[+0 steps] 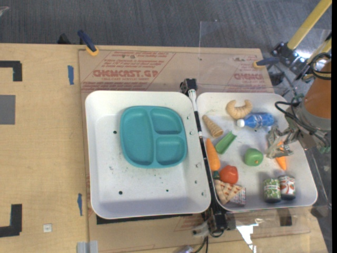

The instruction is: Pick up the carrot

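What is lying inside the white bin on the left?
Inside the left bin lies a teal divided plate, flat, with three compartments. Small dark specks dot the bin floor around it. Whatever is under the plate is covered.

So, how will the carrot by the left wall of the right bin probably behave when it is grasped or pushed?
The carrot looks like a smooth moulded toy, so it is probably stiff, light and somewhat slippery. Its long tapered shape may roll or turn if pushed from the side. It lies close to the bin wall and beside the tomato, so a push would likely wedge it there.
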Motion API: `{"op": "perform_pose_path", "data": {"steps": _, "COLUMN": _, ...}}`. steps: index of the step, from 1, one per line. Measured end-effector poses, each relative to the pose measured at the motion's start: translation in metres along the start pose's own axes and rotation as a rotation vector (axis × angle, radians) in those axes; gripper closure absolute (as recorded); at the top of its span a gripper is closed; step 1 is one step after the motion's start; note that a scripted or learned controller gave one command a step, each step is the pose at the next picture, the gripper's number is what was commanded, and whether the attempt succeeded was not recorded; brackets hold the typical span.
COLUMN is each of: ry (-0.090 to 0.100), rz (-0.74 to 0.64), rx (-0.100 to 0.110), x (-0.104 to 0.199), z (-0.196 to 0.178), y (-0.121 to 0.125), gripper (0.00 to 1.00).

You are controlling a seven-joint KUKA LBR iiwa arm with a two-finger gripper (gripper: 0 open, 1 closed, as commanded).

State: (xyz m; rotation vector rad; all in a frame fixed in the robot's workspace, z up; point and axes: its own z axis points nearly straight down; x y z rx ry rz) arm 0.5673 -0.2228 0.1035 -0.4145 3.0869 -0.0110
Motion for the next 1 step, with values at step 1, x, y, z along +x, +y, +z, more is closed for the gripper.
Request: {"op": "perform_pose_path", "data": {"steps": 1, "ry": 0.014, "rz": -0.169, "rx": -0.011, "x": -0.0047, "z": -0.0515, "y": 0.0716, "gripper": 1.00}}
